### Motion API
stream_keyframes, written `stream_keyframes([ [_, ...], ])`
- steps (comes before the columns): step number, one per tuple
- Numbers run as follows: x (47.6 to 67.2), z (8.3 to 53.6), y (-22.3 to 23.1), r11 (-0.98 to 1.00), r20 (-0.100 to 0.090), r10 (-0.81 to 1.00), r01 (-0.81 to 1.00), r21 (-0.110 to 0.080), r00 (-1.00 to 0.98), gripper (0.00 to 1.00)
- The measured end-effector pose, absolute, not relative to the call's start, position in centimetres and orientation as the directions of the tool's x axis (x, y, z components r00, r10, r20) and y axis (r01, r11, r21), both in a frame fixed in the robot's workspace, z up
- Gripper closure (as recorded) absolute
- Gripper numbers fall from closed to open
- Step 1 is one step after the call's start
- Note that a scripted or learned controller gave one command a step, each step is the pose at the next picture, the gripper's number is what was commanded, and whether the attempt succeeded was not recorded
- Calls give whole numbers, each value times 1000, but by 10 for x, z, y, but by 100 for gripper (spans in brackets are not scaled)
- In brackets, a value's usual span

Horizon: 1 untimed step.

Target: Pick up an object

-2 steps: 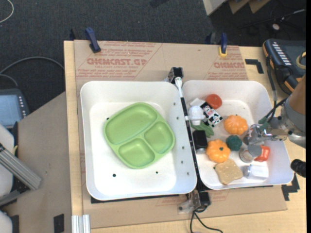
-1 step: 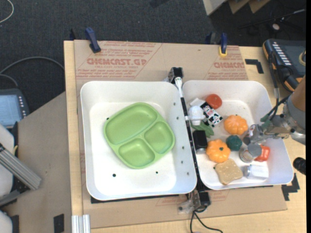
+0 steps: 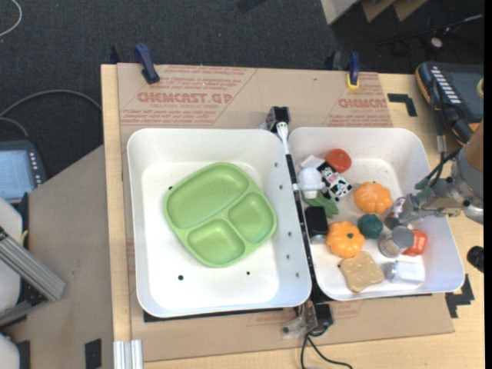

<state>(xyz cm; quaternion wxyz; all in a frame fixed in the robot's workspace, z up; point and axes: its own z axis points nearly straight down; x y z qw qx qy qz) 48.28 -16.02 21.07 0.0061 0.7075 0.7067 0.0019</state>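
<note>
Reaching in from the right, the grey two-finger gripper (image 3: 401, 215) hangs low over the right white bin (image 3: 430, 164), beside a small orange plastic pumpkin (image 3: 373, 197); its grip state is unclear.

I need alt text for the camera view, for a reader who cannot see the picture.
A robot gripper reaches from the right into the right white bin, among small toys: two orange pumpkins, a slice of bread and a teal ball. The left white bin holds a green divided plate. Both bins sit on a cardboard-covered bench.
</note>
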Motion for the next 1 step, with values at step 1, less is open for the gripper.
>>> stream_keyframes([
  [1,484,221,-160,-1,-7,1000,1000,13,1,100],
])
